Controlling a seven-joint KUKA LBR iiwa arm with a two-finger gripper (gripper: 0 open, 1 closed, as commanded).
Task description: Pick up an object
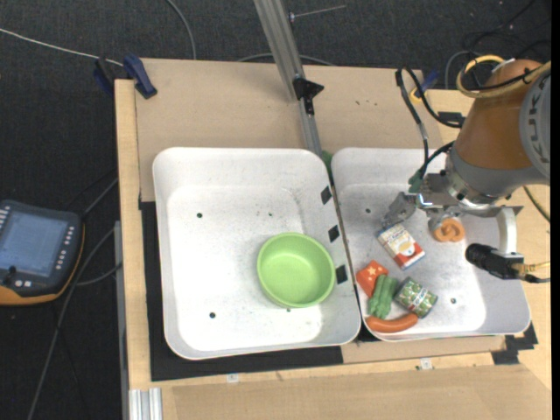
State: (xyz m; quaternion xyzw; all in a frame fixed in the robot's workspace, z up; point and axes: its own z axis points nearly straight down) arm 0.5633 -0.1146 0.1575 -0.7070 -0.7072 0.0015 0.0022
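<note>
Rising toward the overhead camera at the right edge, the grey KUKA arm (512, 138) with its orange band is reaching in over the right bin (499, 318), and its gripper (418, 201) is hanging low above that bin's upper middle; whether its fingers are apart or together cannot be told from this slanted view, and nothing is showing between them. Just below and slightly left of the gripper, a small white-and-orange carton (401, 244) is lying tilted, its long axis running from upper left to lower right. An orange ring-shaped item (450, 230) is resting just beside the gripper on the arm's side. Nearer the front wall, a red pepper-like toy (371, 276), a green vegetable (381, 297), a green can lying on its side (415, 297) and an orange sausage-shaped piece (392, 324) are crowding together, some touching. A green bowl (297, 269) is sitting upright in the left bin (188, 234), well apart from the tool. Judging by position, the carton is the likeliest target: a short descent toward the front-left would be bringing the gripper onto it, closing across its narrow side.
</note>
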